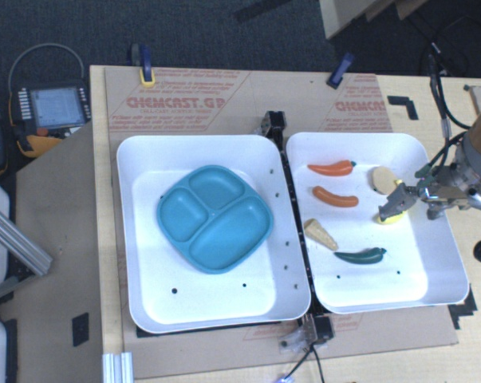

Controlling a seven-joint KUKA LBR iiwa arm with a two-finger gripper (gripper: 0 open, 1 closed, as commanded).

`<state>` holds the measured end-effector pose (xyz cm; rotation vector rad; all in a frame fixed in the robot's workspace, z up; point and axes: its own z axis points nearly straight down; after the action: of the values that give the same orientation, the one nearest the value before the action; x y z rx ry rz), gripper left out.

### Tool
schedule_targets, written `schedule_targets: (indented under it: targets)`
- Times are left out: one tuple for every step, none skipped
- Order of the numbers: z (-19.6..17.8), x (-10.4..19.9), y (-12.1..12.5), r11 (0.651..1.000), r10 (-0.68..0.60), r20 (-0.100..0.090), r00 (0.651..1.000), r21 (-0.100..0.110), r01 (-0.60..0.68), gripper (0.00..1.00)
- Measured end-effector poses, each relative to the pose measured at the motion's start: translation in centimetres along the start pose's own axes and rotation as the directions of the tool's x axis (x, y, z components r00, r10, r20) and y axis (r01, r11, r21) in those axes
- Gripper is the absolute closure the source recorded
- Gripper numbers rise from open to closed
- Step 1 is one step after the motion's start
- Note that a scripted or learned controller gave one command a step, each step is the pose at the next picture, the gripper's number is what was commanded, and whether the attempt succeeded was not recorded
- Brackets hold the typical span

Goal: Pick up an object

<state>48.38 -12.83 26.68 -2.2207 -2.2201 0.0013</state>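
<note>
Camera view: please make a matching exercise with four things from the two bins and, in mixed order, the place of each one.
Things:
1. blue divided plastic plate
2. red chili pepper
3. dark green chili pepper
4. orange-brown sausage

Places:
A. right bin, nearest the front edge
B. left bin
C. right bin, nearest the far edge
D. right bin, between the two peppers

Pairs: 1-B, 2-C, 3-A, 4-D

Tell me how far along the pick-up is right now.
Nothing looks lifted yet. The two-finger gripper sits low in the right white bin, over a small yellow object. The red chili pepper, orange sausage and dark green pepper lie untouched. Grasping and raising remain.
</note>
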Motion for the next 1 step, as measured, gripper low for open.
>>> schedule_targets:
  targets:
    - [-0.07,0.00,0.04,1.000,0.000,0.000,1.000,-0.002,0.000,0.00]
